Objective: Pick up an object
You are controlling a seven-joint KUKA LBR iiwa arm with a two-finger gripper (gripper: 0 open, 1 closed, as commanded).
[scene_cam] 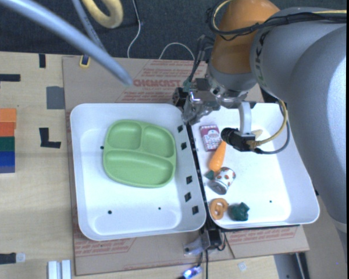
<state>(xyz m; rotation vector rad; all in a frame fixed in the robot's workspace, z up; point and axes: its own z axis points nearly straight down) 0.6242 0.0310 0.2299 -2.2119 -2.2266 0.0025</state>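
Near rim: we see a pretzel (218, 208) just beside a dark green toy (239, 211) in the right bin (291, 173).
Behind them: a small can (222, 178), a carrot (218, 154), then a red packet (209, 136).
Left bin (87, 173): a green divided plate (139, 154).
Jaws: over the right bin's far left corner, near the red packet; we cannot tell whether they are spread or pressed together.

The table (23, 97) with a cardboard sheet (157, 74)
On the sheet, the left bin (134, 214) and the right bin (279, 173) stand side by side, touching. Some coloured blocks (3, 141) sit at the table's left edge.
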